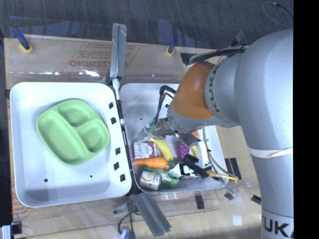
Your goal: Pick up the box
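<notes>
In the right bin (137,98), the box (144,149) is a small red and white pack lying flat near the left wall. My gripper (155,129) reaches down from the orange-banded wrist and hangs just above the box's far edge. The wrist hides most of the gripper. Nothing is visibly held.
A yellow banana (163,148) lies beside the box, with a carrot (150,162) in front of it. Near the front wall are a can (149,179) and a green item (170,180). A purple item (182,149) sits under the arm. The left bin (30,183) holds a green divided plate (72,131).
</notes>
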Controlling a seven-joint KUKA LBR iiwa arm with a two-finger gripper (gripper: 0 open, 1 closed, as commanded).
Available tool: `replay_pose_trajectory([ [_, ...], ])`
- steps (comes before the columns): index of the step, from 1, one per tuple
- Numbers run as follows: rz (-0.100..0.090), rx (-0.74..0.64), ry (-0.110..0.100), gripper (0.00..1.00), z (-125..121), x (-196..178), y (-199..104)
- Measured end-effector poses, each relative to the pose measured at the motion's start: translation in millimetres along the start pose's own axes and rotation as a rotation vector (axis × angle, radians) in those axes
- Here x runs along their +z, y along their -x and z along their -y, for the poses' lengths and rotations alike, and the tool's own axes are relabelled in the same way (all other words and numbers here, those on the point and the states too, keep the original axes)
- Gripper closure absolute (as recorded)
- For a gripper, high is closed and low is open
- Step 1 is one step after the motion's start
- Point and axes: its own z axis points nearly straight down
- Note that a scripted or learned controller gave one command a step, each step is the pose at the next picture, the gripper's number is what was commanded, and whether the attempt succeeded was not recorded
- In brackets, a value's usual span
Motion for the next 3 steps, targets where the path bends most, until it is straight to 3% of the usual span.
replay_pose_trajectory([
  [1,-0.002,-0.016,-0.007,0.0,-87,4,21],
  [2,-0.002,-0.016,-0.007,0.0,-87,4,21],
  [3,-0.003,-0.103,-0.008,0.0,-19,4,14],
])
